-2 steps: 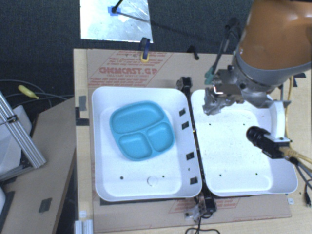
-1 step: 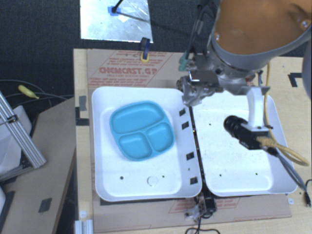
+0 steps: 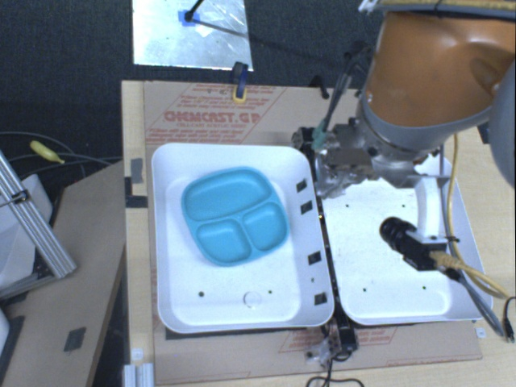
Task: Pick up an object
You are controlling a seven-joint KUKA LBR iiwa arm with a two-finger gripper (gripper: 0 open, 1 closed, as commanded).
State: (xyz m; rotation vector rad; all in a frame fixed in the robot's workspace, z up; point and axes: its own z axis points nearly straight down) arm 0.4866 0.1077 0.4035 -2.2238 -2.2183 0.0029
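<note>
Blue three-section plate (image 3: pixel 234 214) lies flat in middle of left bin (image 3: pixel 187 298). End effector (image 3: pixel 329 176) over far-left corner of right bin (image 3: pixel 387 293), apart from plate; open or closed, can't tell.

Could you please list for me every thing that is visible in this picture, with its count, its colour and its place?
divided plate: one, light blue, inside the left bin
bins: two, white, side by side; left bin and right bin, as the view shows them
cardboard sheet: one, brown with red print, under both bins
shiny sheet: one, silver, beyond the cardboard at the view's top
clip: one, blue and yellow, on the cardboard's far edge
arm: one, orange and grey, from the view's right
pincer: one, grey, where the bins meet, far end
</note>
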